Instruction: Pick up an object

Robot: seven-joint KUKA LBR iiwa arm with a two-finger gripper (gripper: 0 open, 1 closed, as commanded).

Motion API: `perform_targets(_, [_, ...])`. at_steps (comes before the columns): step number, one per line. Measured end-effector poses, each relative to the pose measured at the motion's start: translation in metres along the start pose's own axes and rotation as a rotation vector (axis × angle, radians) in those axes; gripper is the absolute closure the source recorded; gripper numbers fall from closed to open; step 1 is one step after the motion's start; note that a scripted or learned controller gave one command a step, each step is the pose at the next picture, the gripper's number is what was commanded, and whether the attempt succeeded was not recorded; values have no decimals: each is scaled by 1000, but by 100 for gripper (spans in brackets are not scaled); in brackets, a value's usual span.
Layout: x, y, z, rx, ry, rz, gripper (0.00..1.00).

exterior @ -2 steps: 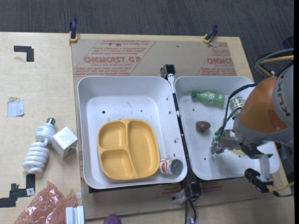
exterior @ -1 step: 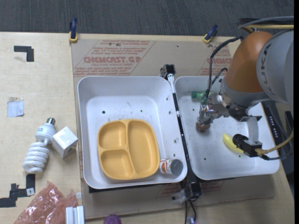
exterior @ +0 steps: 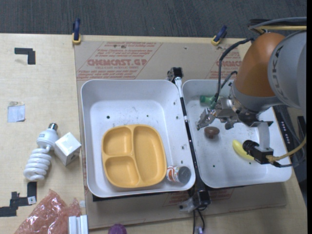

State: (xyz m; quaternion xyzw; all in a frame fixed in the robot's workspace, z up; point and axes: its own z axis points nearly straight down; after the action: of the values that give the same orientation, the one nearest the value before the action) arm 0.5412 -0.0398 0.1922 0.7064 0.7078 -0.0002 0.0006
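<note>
The arm (exterior: 273, 72) reaches in from the right and hangs over the right bin (exterior: 214, 177). Its claw (exterior: 207, 118) sits low over the bin's upper left part, metal fingers pointing left and down — whether they are spread or closed I cannot tell, and nothing shows between them.

A small brown lump (exterior: 211, 131) lies on the bin floor just below and slightly right of the claw tips, near them but apart. A banana (exterior: 240, 149) lies further right, partly under a black fitting on the arm. A green thing (exterior: 206, 100) rests near the bin's top wall, above the claw.

In the left bin (exterior: 97, 94) a yellow tray (exterior: 134, 156) with three compartments lies flat — a small can (exterior: 178, 174) sits in the bin's lower right corner, touching the tray's edge.
</note>
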Motion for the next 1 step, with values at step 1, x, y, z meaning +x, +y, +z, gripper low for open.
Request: perform_targets(1, [-54, -10, 80, 2, 0, 2, 0])
